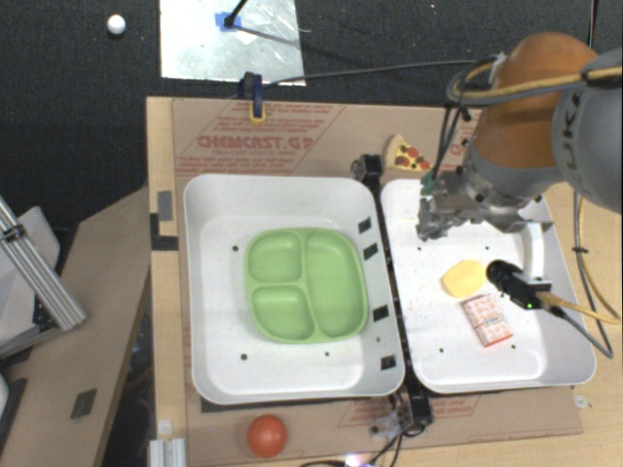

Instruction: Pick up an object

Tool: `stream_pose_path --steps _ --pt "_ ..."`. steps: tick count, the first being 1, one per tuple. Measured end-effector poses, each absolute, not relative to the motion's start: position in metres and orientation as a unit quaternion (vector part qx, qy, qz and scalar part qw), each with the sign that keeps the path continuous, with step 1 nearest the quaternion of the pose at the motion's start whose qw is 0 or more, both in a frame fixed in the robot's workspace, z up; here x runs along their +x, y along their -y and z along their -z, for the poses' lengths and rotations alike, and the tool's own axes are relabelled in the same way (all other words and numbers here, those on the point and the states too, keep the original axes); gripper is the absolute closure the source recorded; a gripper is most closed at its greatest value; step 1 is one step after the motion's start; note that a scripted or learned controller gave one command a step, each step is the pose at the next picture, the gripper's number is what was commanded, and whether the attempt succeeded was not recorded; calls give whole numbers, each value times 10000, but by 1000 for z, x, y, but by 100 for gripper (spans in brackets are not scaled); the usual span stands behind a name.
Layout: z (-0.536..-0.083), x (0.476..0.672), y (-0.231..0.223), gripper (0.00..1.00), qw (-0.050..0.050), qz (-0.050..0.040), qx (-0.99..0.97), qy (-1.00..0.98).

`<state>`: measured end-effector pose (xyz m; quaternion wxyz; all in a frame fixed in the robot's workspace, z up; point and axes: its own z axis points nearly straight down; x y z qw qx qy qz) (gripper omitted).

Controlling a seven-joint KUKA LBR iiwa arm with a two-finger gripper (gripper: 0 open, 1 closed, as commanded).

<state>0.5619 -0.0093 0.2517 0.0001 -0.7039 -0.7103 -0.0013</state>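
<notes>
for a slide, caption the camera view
Gripper hangs over the right bin above a yellow piece; green tray sits in the left bin.

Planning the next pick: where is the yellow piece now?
In the right bin, the yellow piece lies near the middle, just above the pink packet.

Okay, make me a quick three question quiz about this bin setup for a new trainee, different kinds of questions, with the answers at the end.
1. True or false: the green divided tray lies in the right bin.
2. Which item sits outside both bins, on the board near the bottom edge? A) yellow piece B) orange ball C) red-and-white packet
3. Fill in: the gripper hangs over the ____ bin.

Key
1. False; it lies in the left bin.
2. B, the orange ball; the yellow piece and red-and-white packet lie in the right bin.
3. Right.
</notes>
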Motion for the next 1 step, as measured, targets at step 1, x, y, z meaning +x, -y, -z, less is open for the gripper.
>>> stream_pose_path --steps 1 --pt "-255 558 -43 100 3 15 -7036 7106"
